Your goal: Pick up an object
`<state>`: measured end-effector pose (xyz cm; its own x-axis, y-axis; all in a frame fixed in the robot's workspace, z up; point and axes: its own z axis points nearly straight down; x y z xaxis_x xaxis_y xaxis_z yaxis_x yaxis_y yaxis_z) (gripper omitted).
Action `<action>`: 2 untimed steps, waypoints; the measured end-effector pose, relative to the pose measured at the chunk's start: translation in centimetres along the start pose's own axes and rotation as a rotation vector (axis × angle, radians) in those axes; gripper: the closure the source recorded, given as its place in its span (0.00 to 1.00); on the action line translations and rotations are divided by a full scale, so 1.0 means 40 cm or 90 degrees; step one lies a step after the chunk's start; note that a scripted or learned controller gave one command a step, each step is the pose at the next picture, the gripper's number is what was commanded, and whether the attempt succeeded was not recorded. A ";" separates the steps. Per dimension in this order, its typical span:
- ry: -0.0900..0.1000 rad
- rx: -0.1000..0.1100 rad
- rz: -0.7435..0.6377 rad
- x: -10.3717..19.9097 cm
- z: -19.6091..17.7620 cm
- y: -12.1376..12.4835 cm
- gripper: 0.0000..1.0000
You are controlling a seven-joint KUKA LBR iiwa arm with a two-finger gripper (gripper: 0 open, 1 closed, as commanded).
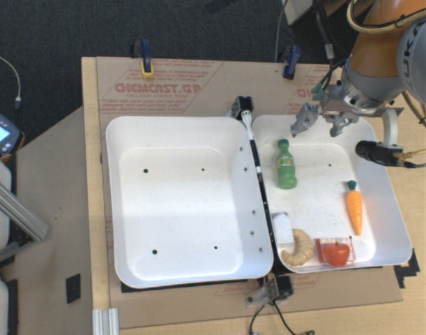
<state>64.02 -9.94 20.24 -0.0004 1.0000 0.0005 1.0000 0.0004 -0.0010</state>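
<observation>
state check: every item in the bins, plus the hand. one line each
green bottle: lying flat, right bin
carrot: lying flat, right bin
croissant: near edge, right bin
red item: in clear packet beside croissant
hand: open, raised over right bin's far edge, holding nothing

Smooth glossy white plastic bins, shiny plastic green bottle, brown cardboard

One fixed camera above the bench looks slantwise down on both bins.
</observation>
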 end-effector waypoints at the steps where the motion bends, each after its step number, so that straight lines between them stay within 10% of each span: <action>1: -0.001 0.005 0.004 -0.144 0.232 -0.065 0.00; 2: 0.001 0.002 0.003 -0.290 0.298 -0.141 0.00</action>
<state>58.38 -21.53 8.31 0.0046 1.0000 0.0015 1.0000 -0.0046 -0.0045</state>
